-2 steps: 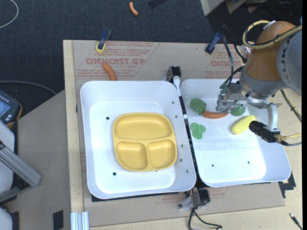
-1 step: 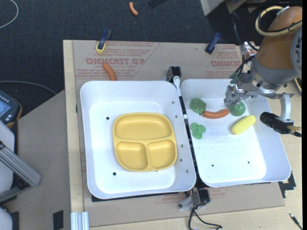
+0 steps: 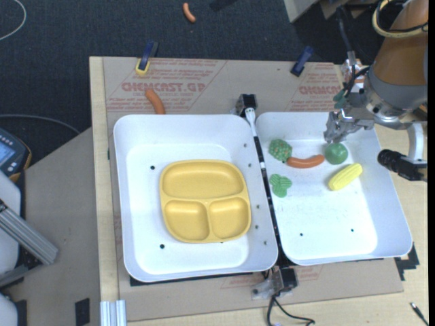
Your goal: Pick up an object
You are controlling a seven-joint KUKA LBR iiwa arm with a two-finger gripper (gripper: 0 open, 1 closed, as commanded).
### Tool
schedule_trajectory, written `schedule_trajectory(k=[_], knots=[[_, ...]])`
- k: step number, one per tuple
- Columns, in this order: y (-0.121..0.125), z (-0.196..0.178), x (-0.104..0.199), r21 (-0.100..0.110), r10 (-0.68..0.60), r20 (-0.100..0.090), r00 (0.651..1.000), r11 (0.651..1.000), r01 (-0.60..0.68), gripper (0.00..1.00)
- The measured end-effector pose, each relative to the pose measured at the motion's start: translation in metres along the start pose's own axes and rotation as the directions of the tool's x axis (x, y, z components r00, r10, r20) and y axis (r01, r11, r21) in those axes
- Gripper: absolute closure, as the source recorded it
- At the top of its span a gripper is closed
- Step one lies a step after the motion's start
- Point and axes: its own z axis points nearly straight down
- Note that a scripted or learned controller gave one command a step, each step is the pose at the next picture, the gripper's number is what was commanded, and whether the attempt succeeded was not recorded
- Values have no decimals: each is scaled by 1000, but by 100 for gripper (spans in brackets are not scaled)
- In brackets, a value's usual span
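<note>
Roughly: gripper (image 3: 335, 133) hung at upper right of frame, over far edge of right bin (image 3: 380, 243), tips just above round green toy (image 3: 336, 154). Finger spread too small to tell; nothing seen held. Toy sat touching orange sausage (image 3: 306, 160), yellow corn (image 3: 344, 176) just beside. Likely light, hard plastic, smooth, prone to roll. Best pinched across widest part, from above.

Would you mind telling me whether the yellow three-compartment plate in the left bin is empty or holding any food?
Empty: the yellow three-compartment plate shows bare yellow in its three compartments; the toy foods lie in the right white bin.
</note>
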Motion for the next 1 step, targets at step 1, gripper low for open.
schedule_trajectory(k=[1], knots=[[-25, 11, 46, 11, -3, -4, 1000, 1000, 3, 100]])
